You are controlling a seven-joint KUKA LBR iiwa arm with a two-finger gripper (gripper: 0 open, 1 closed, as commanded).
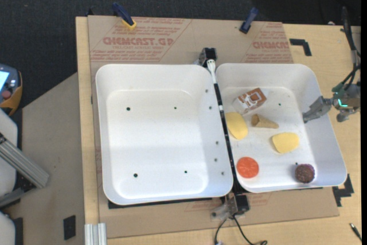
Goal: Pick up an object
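The right white bin (pixel 321 140) holds several small objects. A brown and white packet (pixel 251 99) lies near its back. In front of the packet sit a yellow rounded piece (pixel 235 125) and a small tan piece (pixel 264 121). Further forward lie a yellow wedge (pixel 285 142), an orange-red disc (pixel 248 167) and a dark maroon ball (pixel 305 172). My gripper (pixel 324 106) reaches in at the bin's right rim, right of the tan piece and well apart from every object. Nothing shows in its grasp.
The left white bin (pixel 109 123) lies beside the right one, a black divider strip (pixel 221 117) between them. Both rest on a cardboard sheet (pixel 149 37) held by blue clamps (pixel 124 15) at the back. Cables hang at the far right edge.
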